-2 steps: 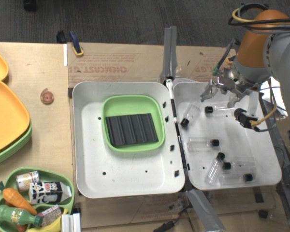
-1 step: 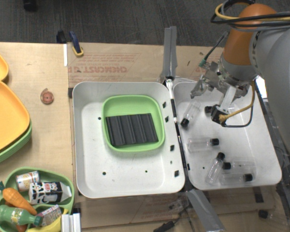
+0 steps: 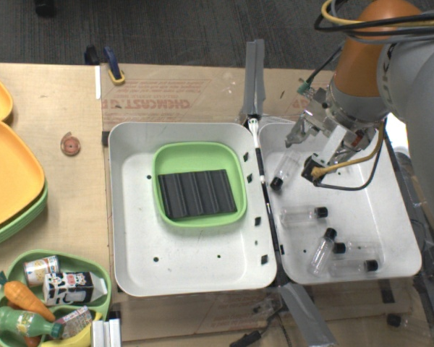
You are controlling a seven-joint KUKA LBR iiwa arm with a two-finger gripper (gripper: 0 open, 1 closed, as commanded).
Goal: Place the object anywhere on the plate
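Note:
A green square plate (image 3: 199, 157) lies in the left white bin (image 3: 130, 251). On it rests a dark grey ribbed slab (image 3: 200, 192), flat and covering most of the plate's floor. My gripper (image 3: 307, 152) hangs over the upper left part of the right white bin (image 3: 398, 251), well to the right of the plate. Its fingers stand open with nothing between them. A clear vial with a black cap (image 3: 281, 174) lies just below and left of the fingers.
Several clear vials with black caps (image 3: 322, 248) are scattered across the right bin's floor. Orange plates (image 3: 7, 172) and a green bowl of toy food (image 3: 47, 295) sit on the bench to the left. A metal post (image 3: 254, 78) stands behind the bins.

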